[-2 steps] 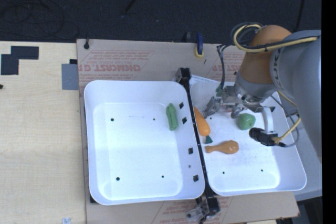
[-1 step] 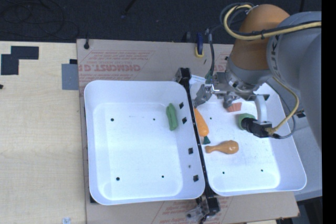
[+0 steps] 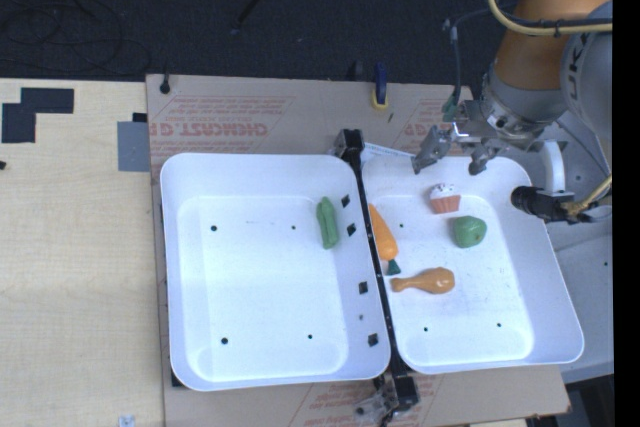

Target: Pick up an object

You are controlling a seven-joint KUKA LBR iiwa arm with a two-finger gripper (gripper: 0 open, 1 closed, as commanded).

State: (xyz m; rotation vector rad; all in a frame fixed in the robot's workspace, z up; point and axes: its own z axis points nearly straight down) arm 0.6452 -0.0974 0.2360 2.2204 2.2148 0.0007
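My gripper (image 3: 452, 153) hangs open above the far edge of the right bin (image 3: 545, 315), its two fingers spread with nothing between them. Just below it in that bin stands a small cupcake toy (image 3: 444, 199). A green round object (image 3: 468, 232) lies to the cupcake's lower right. An orange carrot (image 3: 382, 233) rests along the bin's left wall, and a tan drumstick-shaped toy (image 3: 428, 282) lies near the middle. A green pickle-like object (image 3: 327, 222) lies in the left bin (image 3: 200, 315) near its right wall.
Black clips run along the divider (image 3: 362, 245) where the two bins meet. The bins sit on a cardboard sheet (image 3: 250, 120) over a wooden bench. The arm's grey body and orange band (image 3: 555, 5) rise at the upper right.
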